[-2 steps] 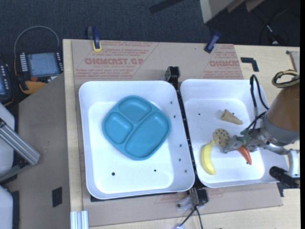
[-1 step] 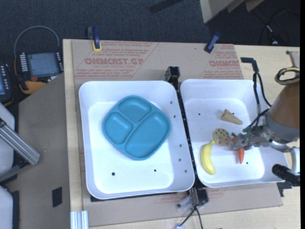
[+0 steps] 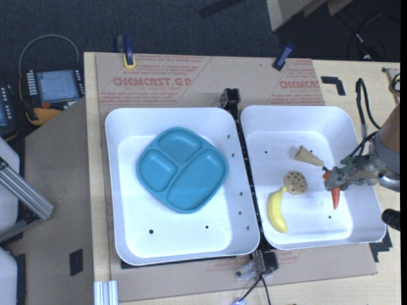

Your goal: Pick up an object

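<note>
Overhead slanted view of a bench carrying two shallow white bins side by side. Nearest the camera, in the right bin [image 3: 299, 239], a toy banana [image 3: 276, 211] lies close to the near wall, its curve running near to far; just beyond it, almost touching its far tip, sits a round tan cookie [image 3: 294, 182] dotted with dark spots. To the right of these, a small orange toy carrot [image 3: 336, 197] hangs or rests point-down below the gripper [image 3: 337, 176], which reaches in from the right on the grey arm [image 3: 388, 151]. The carrot's upper end meets the gripper's tip, so it is judged the object being picked; whether it is truly clamped, and whether the jaws stand apart or together, cannot be told from this view, since the mechanism hides them. Farther back in the same bin a tan cone-shaped piece [image 3: 309, 155], perhaps a toy ice-cream cone, lies on its side, apart from the other items. The left bin [image 3: 127, 234] holds a blue divided plate [image 3: 182, 168] with three compartments, set flat and turned at an angle near the bin's middle, well apart from the gripper. The loose spacing of the objects appears to leave each one room for a grasp.
</note>
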